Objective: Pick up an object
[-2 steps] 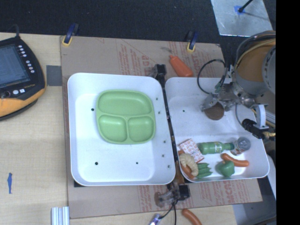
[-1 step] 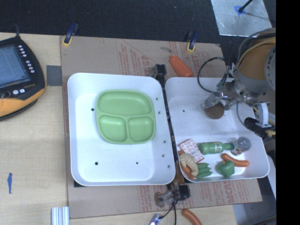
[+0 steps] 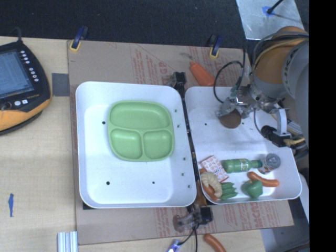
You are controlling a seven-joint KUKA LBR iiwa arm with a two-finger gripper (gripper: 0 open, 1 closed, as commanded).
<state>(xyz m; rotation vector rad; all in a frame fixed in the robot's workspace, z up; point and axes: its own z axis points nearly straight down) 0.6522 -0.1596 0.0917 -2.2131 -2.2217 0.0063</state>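
Jaws: state cannot be told; the gripper [image 3: 229, 109] sits low in the right bin [image 3: 206, 135], directly over a brown round object [image 3: 230, 120] touching its tip. Below the jaws, well apart, lie a green bottle [image 3: 240, 165], sausage [image 3: 262, 180], green pepper [image 3: 252, 189] and wrapper [image 3: 212, 165]. Leftward, a green plate [image 3: 141, 129] rests in the left bin [image 3: 94, 182].

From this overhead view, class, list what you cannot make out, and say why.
- End effector: finger state, hidden by its own body and cables.
- Brown thing beneath it: partly covered, identity unclear.
- Packet print: too small.
- Food pile: items overlap.
- Arm: cut off at right.
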